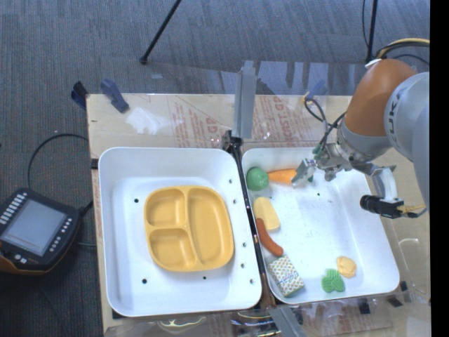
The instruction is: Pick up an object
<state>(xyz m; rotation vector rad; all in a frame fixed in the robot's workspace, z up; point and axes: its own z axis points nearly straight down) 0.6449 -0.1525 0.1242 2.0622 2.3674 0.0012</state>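
A: Which thing is the arm going for?

B: I judge it is the small orange carrot-shaped toy (283,176), lying flat at the far left of the right white bin (365,255), its thick end just beside a round green ball (257,179).

A: How will it handle?

B: It looks like light hollow plastic, stiff and rather smooth, so I think it can slip or roll. The best hold is probably across the thick middle, not on the thin tip.

A: And the gripper?

B: The two-finger gripper (306,172) is low, at the thin end of the carrot. Whether its fingers are apart or closed I cannot tell, and I see nothing held between them.

A: The arm's pose?

B: The grey arm with the orange band (379,104) reaches in from the right and bends down, wrist tilted toward the left
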